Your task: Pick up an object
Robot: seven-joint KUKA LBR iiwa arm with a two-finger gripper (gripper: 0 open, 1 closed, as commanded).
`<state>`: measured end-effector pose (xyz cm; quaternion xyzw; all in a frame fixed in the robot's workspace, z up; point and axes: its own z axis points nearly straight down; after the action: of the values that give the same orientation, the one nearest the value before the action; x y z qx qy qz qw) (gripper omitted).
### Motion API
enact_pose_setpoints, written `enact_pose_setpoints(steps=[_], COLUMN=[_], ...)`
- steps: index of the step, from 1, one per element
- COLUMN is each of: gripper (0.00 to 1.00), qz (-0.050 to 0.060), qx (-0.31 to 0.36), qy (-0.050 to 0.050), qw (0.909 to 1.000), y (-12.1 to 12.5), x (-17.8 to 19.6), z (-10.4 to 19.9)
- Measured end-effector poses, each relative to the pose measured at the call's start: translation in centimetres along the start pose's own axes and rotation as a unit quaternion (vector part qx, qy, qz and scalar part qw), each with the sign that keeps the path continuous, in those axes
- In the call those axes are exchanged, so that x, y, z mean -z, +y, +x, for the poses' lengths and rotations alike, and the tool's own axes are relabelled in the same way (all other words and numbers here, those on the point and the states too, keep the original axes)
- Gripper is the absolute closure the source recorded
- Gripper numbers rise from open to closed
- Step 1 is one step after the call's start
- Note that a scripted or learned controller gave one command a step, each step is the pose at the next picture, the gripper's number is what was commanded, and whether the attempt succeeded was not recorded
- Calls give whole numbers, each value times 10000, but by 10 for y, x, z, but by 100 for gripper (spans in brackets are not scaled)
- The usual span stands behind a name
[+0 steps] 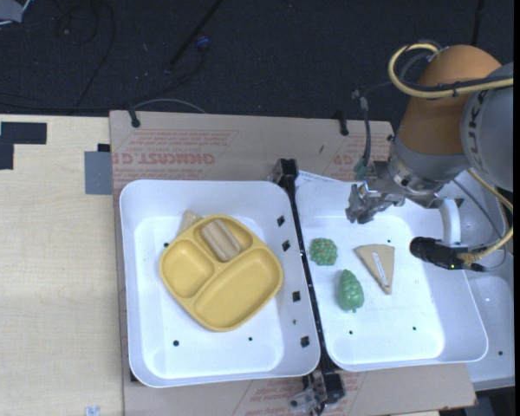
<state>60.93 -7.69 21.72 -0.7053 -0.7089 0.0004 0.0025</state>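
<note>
- Your gripper (362, 208) hangs over the far part of the right bin (416, 341); you cannot tell from this view whether it is open or closed, and nothing shows in its grasp.
- The small green ball (323, 251) lies nearest, toward the camera and a little left of the gripper.
- The green oval piece (350, 290) sits just in front of the ball; the tan wedge (377, 267) lies beside both, to their right.
- In the left bin (156, 354) you have a yellow divided tray (221, 276) carrying a tan roll (220, 237).
</note>
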Motion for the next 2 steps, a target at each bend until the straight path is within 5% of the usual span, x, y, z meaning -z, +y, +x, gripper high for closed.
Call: enact_pose_setpoints(steps=[2], gripper=[100], qz=[-10], qx=[3], qy=[-3], qw=[10000], y=[5], x=[7], z=[125])
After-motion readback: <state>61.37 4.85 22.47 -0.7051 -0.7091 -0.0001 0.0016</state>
